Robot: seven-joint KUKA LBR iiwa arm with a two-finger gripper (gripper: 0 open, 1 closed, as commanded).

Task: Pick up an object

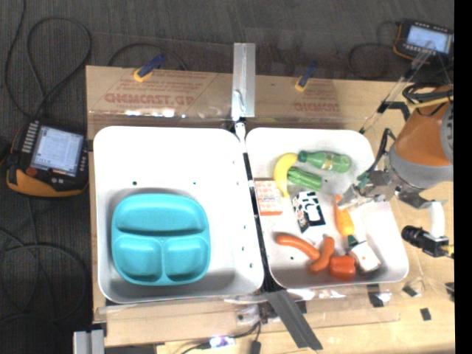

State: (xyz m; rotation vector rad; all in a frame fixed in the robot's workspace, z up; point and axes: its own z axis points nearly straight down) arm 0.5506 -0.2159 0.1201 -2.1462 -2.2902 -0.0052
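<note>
White plastic bins sit side by side; the right bin (383, 220) holds the clutter: a banana (283, 167), a green bottle (324, 160), a carrot (344, 220) and sausages (299, 244). Judging by this, the reach is underway: the gripper (366, 188) hangs just above the carrot's top end, gripping nothing. Next comes a straight descent onto the carrot.

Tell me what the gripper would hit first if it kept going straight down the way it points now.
Probably the orange carrot-like toy: the gripper hangs over the right bin, just above and right of that toy's upper end. Depth is unclear from this slanted view, so it might instead meet the bare bin floor beside it.
</note>
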